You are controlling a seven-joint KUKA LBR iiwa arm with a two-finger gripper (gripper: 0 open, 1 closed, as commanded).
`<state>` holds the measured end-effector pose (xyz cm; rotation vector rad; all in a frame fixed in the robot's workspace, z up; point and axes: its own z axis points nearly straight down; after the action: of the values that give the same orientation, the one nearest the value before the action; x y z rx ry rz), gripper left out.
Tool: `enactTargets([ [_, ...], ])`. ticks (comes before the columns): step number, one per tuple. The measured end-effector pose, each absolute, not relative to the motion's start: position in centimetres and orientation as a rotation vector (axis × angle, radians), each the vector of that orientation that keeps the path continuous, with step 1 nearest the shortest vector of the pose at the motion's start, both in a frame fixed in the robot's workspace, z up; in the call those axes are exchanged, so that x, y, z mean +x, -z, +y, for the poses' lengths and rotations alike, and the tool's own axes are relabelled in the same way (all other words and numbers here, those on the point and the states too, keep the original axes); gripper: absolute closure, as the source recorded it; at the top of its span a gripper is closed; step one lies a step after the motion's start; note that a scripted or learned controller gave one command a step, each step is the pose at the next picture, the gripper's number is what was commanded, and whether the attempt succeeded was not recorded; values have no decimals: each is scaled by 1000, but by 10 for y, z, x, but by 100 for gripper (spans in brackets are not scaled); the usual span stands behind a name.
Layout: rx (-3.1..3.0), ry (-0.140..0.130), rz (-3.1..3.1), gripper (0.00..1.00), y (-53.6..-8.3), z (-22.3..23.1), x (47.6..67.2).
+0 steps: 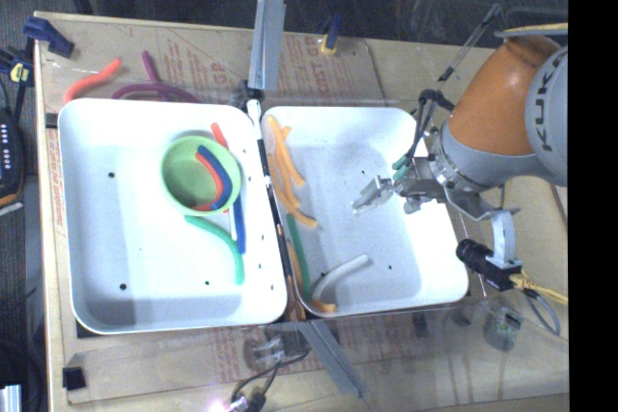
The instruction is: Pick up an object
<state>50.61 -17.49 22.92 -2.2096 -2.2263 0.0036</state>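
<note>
My gripper hangs over the middle of the right bin, its fingers open and nothing between them. Orange strips lie along that bin's left wall, to the gripper's left. A dark green strip runs below them. A pale grey tube curves near the bin's front, below the gripper. In the left bin a green bowl holds red and blue strips. A light green strip and a blue strip trail from the bowl.
Loose orange and purple strips lie on the bench behind the left bin. A grey metal bar stands at the back between the bins. Cables and a connector hang by the right bin's front right corner.
</note>
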Motion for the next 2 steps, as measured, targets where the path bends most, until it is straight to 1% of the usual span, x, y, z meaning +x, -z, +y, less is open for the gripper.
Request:
enactTargets([
  [1,-2099,5,-2345,0,-95,-142,583],
  [2,-2227,-4,-2215,0,-159,-211,584],
])
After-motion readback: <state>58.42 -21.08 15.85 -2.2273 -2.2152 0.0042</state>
